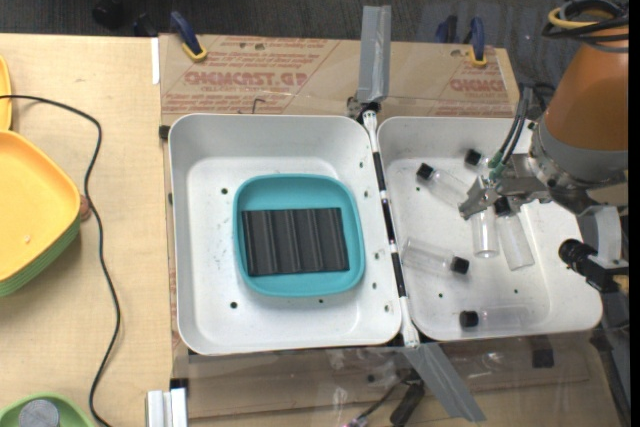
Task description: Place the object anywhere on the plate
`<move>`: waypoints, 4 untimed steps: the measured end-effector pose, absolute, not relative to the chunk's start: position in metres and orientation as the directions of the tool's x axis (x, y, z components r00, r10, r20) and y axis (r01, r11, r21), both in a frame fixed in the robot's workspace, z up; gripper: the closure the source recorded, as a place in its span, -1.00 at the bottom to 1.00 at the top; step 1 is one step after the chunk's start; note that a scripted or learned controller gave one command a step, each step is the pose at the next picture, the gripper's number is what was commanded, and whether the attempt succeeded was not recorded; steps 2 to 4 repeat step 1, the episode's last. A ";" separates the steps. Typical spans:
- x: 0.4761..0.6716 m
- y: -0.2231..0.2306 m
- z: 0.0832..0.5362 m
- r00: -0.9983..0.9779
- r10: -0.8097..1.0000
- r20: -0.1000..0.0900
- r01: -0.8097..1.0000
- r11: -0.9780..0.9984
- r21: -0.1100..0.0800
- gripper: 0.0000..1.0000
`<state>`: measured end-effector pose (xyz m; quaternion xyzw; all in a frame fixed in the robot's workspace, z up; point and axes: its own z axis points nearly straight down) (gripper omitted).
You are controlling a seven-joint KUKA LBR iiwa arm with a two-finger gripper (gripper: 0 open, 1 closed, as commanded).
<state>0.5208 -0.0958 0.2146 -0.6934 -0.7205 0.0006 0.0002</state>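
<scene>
Hovering low over the right bin (pixel 560 315), the tool (pixel 487 202) hangs from the grey arm (pixel 590 115) that enters from the right; whether it is open or closed cannot be told. Clear plastic vials with black caps lie scattered in that bin: one (pixel 436 178) near the upper left, one (pixel 432 259) left of centre, one (pixel 495 319) near the front edge, and two (pixel 502 240) just below the tool. A teal plate (pixel 297 193) with a dark ribbed middle rests in the left bin (pixel 200 245).
</scene>
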 end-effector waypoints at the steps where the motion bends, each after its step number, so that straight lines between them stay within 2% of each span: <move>1: 0.521 -0.096 0.215 -0.038 0.999 -0.001 0.999 0.038 -0.001 -1.00; 4: 0.521 -0.096 0.215 -0.038 0.999 -0.001 0.999 0.038 -0.001 -1.00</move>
